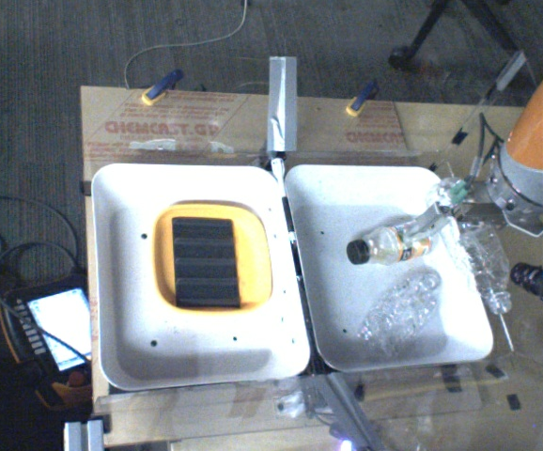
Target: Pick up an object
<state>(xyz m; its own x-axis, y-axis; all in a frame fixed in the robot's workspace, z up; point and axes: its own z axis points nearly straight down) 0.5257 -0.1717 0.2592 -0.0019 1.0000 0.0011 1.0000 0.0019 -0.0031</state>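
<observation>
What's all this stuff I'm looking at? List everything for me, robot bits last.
White bins: 2, side by side on the bench, left bin and right bin.
Yellow tray: 1, yellow with a black ribbed insert, in the middle of the left bin.
Bottle: 1, clear with a dark cap and an amber label band, lying on its side in the right bin.
Clear plastic piece: 1, see-through and crinkled, right bin below the bottle.
Clamps: 2, blue and yellow, on the bench's far edge, one left, one right.
Tablet: 1, lit screen, on the floor at left.
Robot arm: 1, grey and orange, right edge; its gripper is by the bottle's base.
</observation>
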